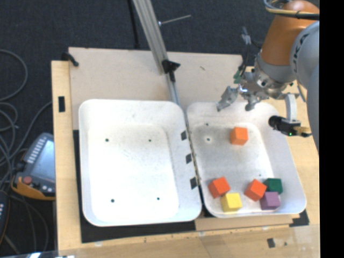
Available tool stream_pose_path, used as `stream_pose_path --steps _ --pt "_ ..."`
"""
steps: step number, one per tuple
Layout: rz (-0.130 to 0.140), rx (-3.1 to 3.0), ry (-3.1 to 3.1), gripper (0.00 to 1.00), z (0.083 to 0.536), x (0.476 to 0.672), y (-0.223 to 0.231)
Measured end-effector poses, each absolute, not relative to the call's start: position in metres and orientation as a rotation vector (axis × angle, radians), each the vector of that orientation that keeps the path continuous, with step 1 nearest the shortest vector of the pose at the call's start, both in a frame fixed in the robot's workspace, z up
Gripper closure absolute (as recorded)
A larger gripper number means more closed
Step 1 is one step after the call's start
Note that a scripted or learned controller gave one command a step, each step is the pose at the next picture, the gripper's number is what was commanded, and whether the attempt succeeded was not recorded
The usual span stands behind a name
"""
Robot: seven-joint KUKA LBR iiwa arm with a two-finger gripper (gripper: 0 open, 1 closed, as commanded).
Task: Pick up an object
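The tool [236,102] hangs open and empty over the far edge of the right bin [285,160]; the orange cube [239,135] sits just below it, so I'd say it's approaching and must descend next.

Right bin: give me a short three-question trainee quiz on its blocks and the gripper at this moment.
1. True or false: the gripper holds a block.
2. How many blocks lie in the right bin?
3. Which block lies apart from the rest? A) yellow block B) lone orange block C) purple block

Key:
1. False; it hangs open above the bin's far edge with nothing between its fingers.
2. Six.
3. B.
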State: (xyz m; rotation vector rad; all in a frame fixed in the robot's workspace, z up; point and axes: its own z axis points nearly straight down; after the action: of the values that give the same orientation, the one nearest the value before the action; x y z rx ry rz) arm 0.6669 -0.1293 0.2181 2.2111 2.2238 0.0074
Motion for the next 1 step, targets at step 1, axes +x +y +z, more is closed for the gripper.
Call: stream_pose_path --steps 1 --pt "-0.008 2.226 2.218 0.0 0.1103 0.6664 -0.1933"
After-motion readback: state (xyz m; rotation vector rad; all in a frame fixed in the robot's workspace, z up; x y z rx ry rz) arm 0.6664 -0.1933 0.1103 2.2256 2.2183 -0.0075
